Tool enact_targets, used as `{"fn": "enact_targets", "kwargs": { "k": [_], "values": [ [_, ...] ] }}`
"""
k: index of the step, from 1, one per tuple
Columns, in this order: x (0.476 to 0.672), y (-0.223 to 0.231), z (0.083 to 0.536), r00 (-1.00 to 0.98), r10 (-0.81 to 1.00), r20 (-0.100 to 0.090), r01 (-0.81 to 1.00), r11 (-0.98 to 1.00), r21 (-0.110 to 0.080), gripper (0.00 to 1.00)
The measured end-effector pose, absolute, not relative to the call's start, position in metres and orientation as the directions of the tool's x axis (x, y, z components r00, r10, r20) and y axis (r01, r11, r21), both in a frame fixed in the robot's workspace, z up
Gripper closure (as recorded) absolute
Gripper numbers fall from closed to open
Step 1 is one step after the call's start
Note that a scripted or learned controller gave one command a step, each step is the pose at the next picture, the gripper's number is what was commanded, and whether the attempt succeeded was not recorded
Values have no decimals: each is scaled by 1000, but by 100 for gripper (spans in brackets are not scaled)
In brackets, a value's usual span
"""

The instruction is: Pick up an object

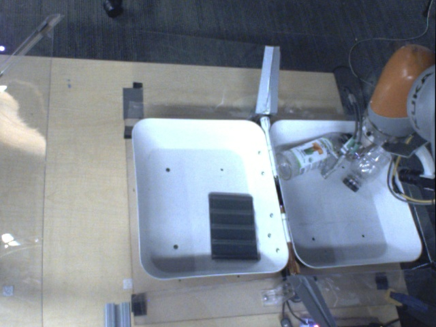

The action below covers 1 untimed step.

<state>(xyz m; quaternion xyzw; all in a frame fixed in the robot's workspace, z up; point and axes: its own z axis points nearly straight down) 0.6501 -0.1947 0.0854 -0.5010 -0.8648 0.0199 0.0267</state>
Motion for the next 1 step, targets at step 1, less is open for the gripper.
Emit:
{"fn": "enact_targets", "kwargs": {
  "k": [1],
  "values": [
    [618, -176, 130, -326, 945, -2, 945, 326, 6, 0]
  ]
}}
